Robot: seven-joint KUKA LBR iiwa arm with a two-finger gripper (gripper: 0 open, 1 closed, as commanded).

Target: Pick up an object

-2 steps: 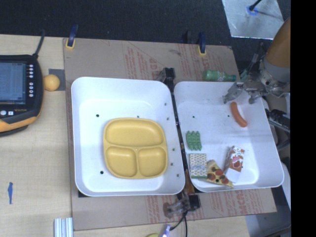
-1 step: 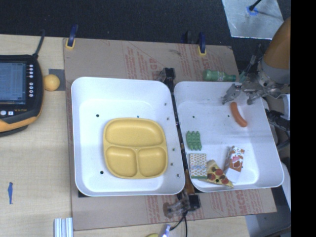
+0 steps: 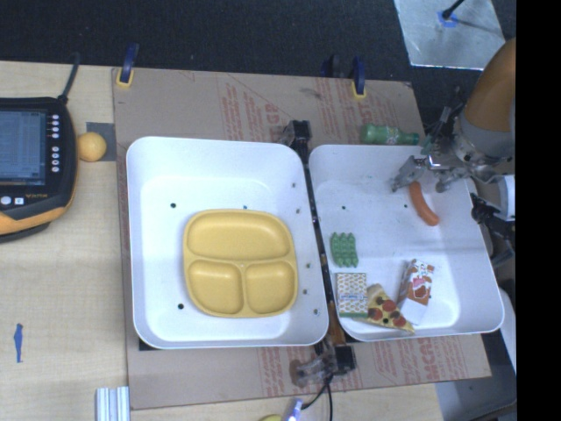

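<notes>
One fixed overhead camera, looking down at a slant on a bench.
It sits far enough back to take in both white bins, left bin [image 3: 145, 235] toward 9 o'clock and right bin [image 3: 473, 279] toward 3 o'clock (the arm [image 3: 491, 103] enters near 2 o'clock), with dark floor along 12 o'clock.

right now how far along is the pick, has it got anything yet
Done: the arm has reached the right bin, with the gripper at its far end. In hand: it sits just above the orange sausage, which lies on the bin floor, not lifted. Left: grasp and lift. The green block, pizza slice and yellow tray lie untouched.
</notes>
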